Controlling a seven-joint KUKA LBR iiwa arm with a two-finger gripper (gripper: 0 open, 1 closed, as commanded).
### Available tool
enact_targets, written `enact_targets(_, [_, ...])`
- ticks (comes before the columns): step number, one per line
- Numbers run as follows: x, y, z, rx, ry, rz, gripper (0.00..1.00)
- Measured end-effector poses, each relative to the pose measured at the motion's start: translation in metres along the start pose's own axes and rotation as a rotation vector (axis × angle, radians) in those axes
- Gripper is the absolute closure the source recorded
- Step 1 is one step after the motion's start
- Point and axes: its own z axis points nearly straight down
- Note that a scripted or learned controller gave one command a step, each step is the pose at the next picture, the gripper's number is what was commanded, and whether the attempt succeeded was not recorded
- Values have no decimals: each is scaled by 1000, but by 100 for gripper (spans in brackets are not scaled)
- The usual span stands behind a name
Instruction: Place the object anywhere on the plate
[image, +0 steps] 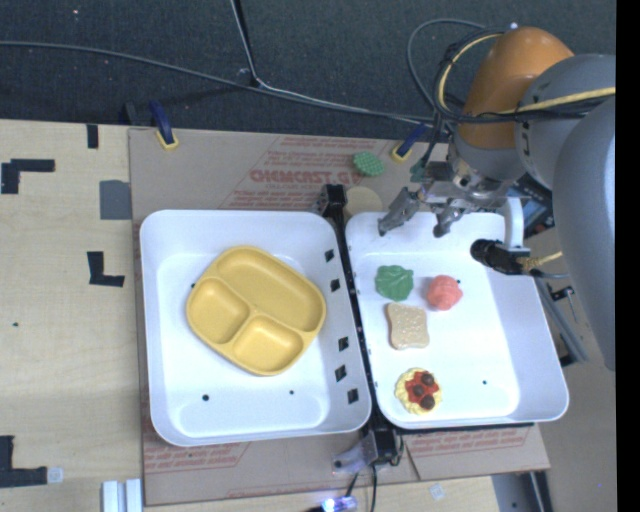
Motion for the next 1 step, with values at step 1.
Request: enact_targets(1, [0, 3, -10, -15, -1, -3, 0])
